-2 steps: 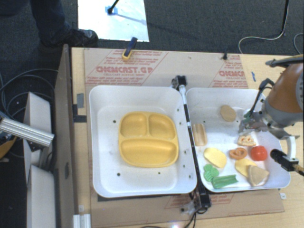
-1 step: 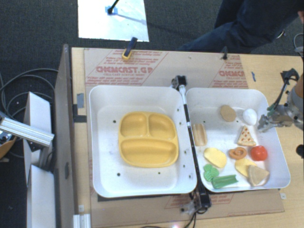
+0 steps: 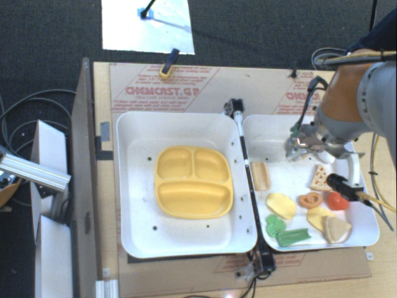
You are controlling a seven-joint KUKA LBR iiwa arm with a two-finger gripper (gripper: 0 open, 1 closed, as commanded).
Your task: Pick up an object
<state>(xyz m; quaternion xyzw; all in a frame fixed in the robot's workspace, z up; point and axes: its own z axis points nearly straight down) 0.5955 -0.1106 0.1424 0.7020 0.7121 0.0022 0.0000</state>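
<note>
My gripper (image 3: pixel 300 146) hangs over the far part of the right bin (image 3: pixel 267 129), above bare bin floor. Just to its front right lies a pizza slice (image 3: pixel 319 177). Further forward are an orange ring (image 3: pixel 309 200), a red tomato (image 3: pixel 338 200), a yellow wedge (image 3: pixel 317 218) and a beige bread slice (image 3: pixel 337 229). A hot-dog bun (image 3: pixel 259 176) lies by the bin's left wall. A yellow piece (image 3: pixel 281 205) and two green pieces (image 3: pixel 276 223) (image 3: pixel 293 235) sit toward the front. I see nothing held in the gripper.
The left bin (image 3: pixel 133 166) holds a yellow divided plate (image 3: pixel 193 182). A black divider bar (image 3: pixel 244 160) runs between the bins. The grey arm with its orange band (image 3: pixel 347 98) comes in from the right over the right bin's far corner.
</note>
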